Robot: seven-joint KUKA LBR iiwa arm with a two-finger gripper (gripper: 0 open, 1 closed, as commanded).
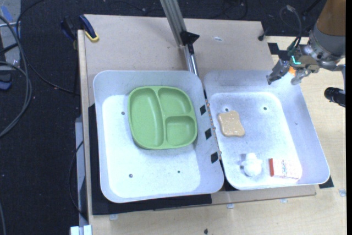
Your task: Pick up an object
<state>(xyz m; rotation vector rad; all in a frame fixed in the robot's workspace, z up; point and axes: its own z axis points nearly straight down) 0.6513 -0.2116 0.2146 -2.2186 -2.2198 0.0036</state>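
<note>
hovering jaws (pixel 287 74) spread over right bin's (pixel 308 135) far corner, nothing gripped

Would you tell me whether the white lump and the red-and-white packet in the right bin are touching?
Apart. The camera view shows a strip of bare bin floor between the white lump and the red-and-white packet.
</note>
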